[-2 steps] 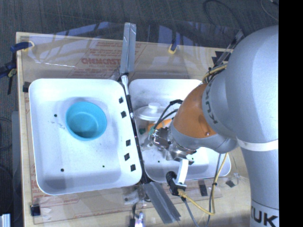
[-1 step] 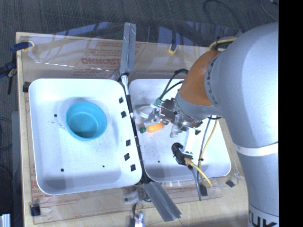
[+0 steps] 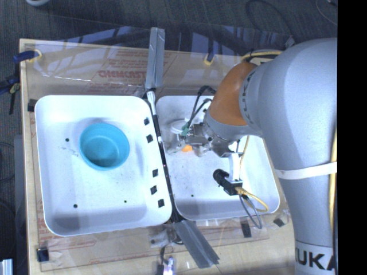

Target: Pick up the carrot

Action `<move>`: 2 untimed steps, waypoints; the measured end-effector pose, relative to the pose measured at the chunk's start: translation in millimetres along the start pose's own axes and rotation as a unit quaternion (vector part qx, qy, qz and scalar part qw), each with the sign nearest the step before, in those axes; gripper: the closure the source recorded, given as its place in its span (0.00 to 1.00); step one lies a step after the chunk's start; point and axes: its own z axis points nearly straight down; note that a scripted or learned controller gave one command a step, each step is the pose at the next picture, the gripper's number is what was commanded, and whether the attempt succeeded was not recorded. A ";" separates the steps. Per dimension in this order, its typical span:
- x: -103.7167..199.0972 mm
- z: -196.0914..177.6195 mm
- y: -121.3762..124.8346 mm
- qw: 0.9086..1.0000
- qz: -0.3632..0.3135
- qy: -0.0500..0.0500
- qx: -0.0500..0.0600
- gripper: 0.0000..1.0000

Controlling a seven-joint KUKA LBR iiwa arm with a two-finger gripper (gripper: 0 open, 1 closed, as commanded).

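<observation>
In the right-hand shallow white plastic bin (image 3: 258, 202), near its upper left area, a small orange carrot (image 3: 186, 149) lies on the bin floor, mostly covered by the metal two-finger end effector (image 3: 192, 142) of the grey arm with the orange wrist band (image 3: 232, 99). Only a small orange patch of the carrot is exposed, so its full length and orientation cannot be read. Whether the end effector is open, closed, or gripping the carrot cannot be determined from this view. Judged by its size, the carrot is light; it is probably a rigid toy with a smooth, tapered surface that can slip out of a pinch. The recommended grasp point is across the thicker middle section, perpendicular to the long axis. The left-hand white bin (image 3: 57, 211) contains a round blue plastic bowl (image 3: 104, 145), well apart from the work area. Both bins rest on the desk (image 3: 34, 56).
</observation>
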 end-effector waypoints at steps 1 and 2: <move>-23.8 -12.1 53.4 1.000 0.008 0.002 0.026 0.00; -66.8 -10.4 48.6 0.995 -0.095 0.005 0.016 0.00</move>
